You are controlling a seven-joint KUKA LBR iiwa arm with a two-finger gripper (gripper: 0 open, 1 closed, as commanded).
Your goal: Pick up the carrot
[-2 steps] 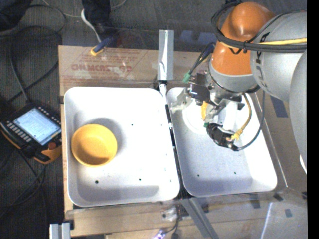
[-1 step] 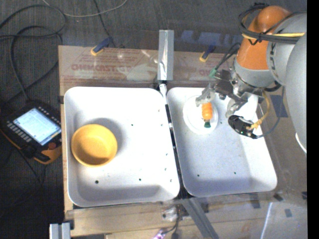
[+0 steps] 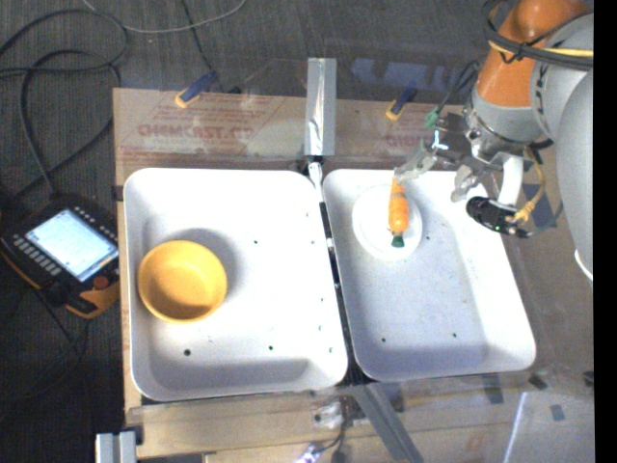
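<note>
Yellow bowl [image 3: 182,279] sits by the left edge of the left bin [image 3: 280,355], well apart from the action — ignore it. Carrot [image 3: 397,210] lies in the right bin [image 3: 453,326], near its back edge and toward the back-left corner, on a small white disc [image 3: 371,231], long axis running roughly front-to-back, green end [image 3: 396,242] toward the front.

Gripper [image 3: 445,167] hovers at the bin's back edge, just right of the carrot, not touching it. Fingers look spread, nothing between them.

To do this well: shift left until centred over the orange body, turn the wrist so the fingers close across the carrot's width — not along it. Descend straight, aim mid-body rather than the tapered green tip. Risk is the carrot rolling on the disc, so close slowly and lift vertically.
</note>
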